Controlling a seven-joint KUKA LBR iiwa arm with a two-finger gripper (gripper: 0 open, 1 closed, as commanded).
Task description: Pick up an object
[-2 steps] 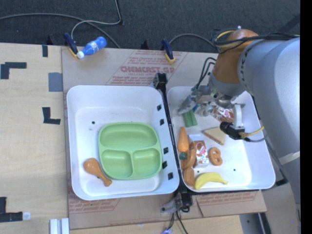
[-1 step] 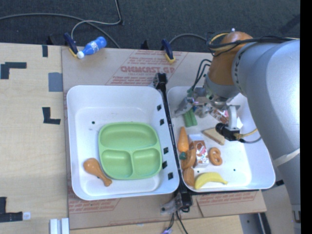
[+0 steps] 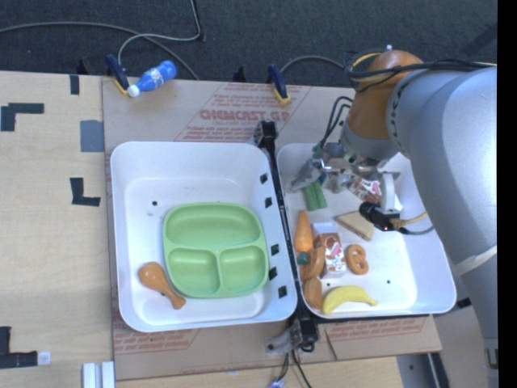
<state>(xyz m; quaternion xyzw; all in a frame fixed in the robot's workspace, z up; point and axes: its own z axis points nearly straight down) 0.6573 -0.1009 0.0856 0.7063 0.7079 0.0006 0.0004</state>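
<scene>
- Grey arm in; my pincer [image 3: 321, 170] is low in the right bin [image 3: 420, 289], above a green block [image 3: 314, 196].
- Whether it grips, I cannot tell.
- Banana [image 3: 347, 299], pretzel [image 3: 355, 259], carrot [image 3: 303, 234] lie nearby.

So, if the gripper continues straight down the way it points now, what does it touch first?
Most likely the green object lying in the right bin, directly under the gripper. Depth is hard to judge from this slanted view, so the white bin floor beside it is also possible.

Dark carpet floor [image 3: 97, 6] behind wooden bench [image 3: 48, 241]
</scene>
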